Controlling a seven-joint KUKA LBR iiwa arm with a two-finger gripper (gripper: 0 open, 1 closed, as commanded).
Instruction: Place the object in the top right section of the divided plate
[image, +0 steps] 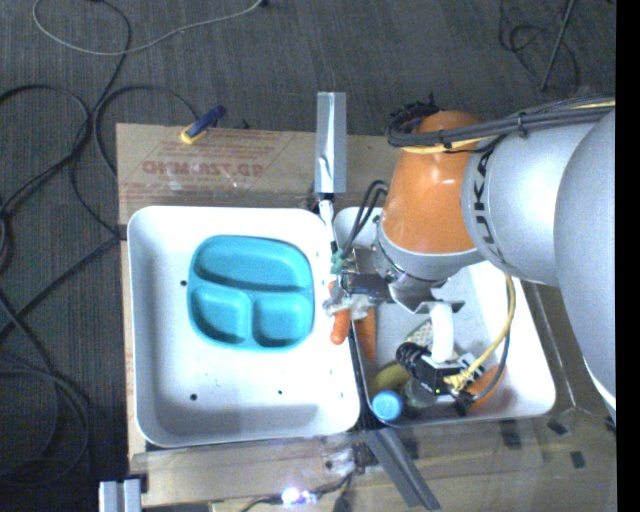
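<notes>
Hand (343, 300) over rim between bins, grip unclear; carrot (341, 328) beneath; blue plate (252, 291) left, unobstructed.

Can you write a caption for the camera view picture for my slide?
Robot arm reaches over the right bin while a blue divided plate waits in the left bin.

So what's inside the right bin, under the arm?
In the right bin: an orange carrot-like piece at its left edge, a blue round item, something yellowish-green. The arm covers the rest.
</notes>
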